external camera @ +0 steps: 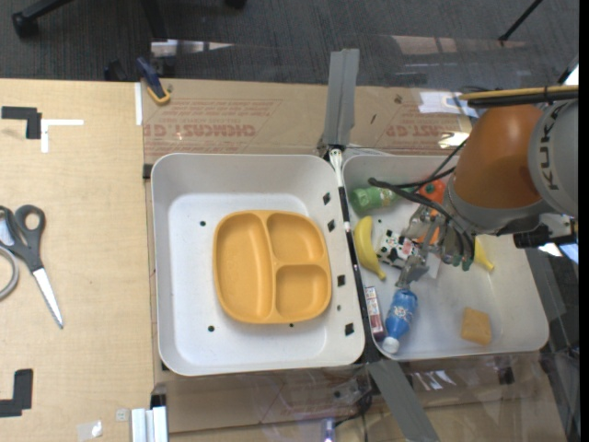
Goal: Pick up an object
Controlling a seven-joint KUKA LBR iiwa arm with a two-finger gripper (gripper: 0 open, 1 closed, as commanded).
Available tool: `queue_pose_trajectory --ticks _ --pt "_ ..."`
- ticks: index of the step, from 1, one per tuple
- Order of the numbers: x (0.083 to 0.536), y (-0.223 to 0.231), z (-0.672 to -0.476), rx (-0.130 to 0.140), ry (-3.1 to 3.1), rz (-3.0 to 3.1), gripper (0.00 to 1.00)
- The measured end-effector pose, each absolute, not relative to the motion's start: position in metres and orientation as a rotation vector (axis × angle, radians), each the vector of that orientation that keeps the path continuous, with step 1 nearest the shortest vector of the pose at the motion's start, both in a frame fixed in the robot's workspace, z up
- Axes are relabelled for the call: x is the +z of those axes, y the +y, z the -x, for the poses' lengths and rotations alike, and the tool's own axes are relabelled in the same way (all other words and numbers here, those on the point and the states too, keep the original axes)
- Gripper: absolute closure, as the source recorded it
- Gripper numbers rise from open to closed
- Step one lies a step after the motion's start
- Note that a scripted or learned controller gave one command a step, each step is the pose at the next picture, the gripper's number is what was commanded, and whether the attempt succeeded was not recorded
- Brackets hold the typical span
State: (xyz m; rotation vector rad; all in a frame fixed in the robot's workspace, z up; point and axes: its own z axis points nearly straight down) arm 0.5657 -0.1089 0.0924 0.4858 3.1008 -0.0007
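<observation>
While the grey arm (515, 168) reaches in from the right with its orange band above the wrist, it bends down over the right bin (515, 339). Its pincer (419, 263) hangs low near the bin's middle; whether it is apart or together I cannot tell. Just left lies a banana (366, 244), a blue bottle (398, 313) nearer, a tan sponge (476, 325) to the right. A yellow divided plate (272, 267) sits in the left bin (175, 247).

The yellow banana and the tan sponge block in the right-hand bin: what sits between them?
In the camera view, the pincer and a blue plastic bottle sit between the yellow banana and tan sponge block.
</observation>
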Motion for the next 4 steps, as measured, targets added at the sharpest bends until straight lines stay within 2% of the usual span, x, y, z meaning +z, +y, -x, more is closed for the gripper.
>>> queue_pose_trajectory --ticks 1,2,3,4 --pt "0.091 -0.094 -0.561 0.000 3.025 -0.848 0.00" --pt "0.101 -0.094 -0.562 -0.001 3.024 -0.844 1.00" --pt "0.239 -0.180 -0.588 -0.001 3.078 -0.622 1.00" --pt "0.123 -0.152 -0.581 0.000 3.085 -0.570 1.00"
